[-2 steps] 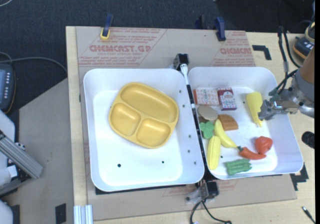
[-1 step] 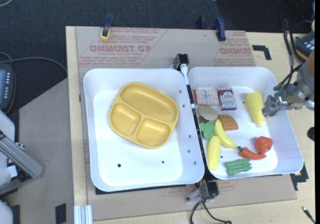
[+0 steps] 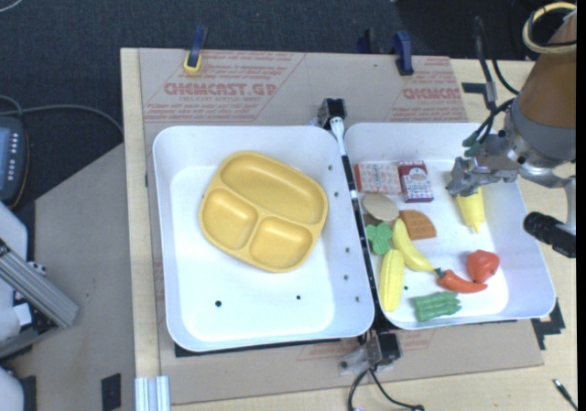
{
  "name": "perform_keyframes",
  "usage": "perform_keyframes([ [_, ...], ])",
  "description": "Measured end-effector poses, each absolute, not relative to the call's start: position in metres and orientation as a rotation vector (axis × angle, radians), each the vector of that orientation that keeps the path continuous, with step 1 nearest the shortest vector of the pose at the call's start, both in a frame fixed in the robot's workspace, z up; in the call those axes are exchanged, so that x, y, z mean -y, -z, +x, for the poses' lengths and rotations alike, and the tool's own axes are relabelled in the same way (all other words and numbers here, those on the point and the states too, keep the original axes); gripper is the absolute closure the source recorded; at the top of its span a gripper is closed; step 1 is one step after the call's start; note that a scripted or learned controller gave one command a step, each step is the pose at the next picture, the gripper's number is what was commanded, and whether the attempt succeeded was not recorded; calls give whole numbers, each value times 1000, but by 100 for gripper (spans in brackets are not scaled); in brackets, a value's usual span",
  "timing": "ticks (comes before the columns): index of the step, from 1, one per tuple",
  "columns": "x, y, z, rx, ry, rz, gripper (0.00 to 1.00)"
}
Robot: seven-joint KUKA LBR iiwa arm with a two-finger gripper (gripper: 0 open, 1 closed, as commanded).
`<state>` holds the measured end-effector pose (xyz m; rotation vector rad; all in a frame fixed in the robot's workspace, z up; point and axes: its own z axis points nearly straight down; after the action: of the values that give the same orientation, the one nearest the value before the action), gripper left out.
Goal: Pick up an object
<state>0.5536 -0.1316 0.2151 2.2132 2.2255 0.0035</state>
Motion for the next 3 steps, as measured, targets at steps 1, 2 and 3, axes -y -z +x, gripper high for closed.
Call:
perform_keyframes([
  [1, 88, -217, 585, -2225, -5, 2213, 100],
  [2, 94, -219, 586, -2220, -2, 2219, 100],
  [3, 90, -215, 591, -2221, -1, 2218, 100],
])
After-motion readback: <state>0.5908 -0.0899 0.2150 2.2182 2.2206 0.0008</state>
